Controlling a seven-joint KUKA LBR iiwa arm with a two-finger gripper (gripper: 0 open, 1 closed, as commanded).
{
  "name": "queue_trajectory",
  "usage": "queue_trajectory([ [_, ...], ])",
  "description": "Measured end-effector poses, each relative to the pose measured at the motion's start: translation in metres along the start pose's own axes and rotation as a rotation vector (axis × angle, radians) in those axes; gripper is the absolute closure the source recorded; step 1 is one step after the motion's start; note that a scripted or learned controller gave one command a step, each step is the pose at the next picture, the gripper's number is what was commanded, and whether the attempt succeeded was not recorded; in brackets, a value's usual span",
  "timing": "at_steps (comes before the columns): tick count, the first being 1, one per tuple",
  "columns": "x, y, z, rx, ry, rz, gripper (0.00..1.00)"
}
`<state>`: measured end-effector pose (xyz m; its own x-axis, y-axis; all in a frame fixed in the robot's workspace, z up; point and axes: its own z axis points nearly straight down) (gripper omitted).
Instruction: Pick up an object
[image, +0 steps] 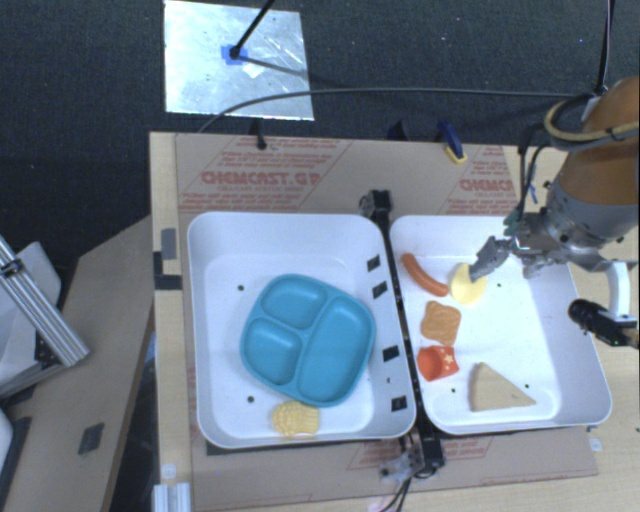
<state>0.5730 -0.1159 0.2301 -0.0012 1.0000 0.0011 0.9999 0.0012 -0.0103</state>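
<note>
1. Arm (600, 180): grey with an orange band, entered over the table's right edge and reached above the right bin.
2. Claw (487, 262): sat low over the right bin's far middle, at the yellow piece. Whether it was wide, narrow or holding anything could not be told from the view.
3. Yellow piece (466, 287): a small pale-yellow rounded item in the right bin, just under and touching the tip of the claw, resting on the bin floor as far as could be seen.
4. Sausage (424, 275): orange-red, elongated, lay at a slant near the right bin's left wall, just beside the yellow piece.
5. Orange chunk (440, 323): lay just nearer the table's front edge than the sausage and the yellow piece.
6. Red piece (437, 363): lay just beside the orange chunk, toward the front.
7. Tan wedge (497, 389): triangular, lay by the right bin's front wall, apart from the red piece.
8. Right bin (575, 350): shallow, white, on the table's right half.
9. Left bin (215, 300): shallow, white, touching the right bin along the middle.
10. Blue tray (307, 339): divided into compartments, lay in the middle of the left bin.
11. Corn piece (296, 419): yellow, lay by the left bin's front wall, just beside the blue tray.
12. Table (300, 170): brown board surface showed behind both bins.
</note>
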Motion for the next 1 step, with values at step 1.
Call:
queue_trajectory([
  [1, 0.0002, 0.0023, -0.0064, -0.012, -0.001, -0.002, 0.00],
])
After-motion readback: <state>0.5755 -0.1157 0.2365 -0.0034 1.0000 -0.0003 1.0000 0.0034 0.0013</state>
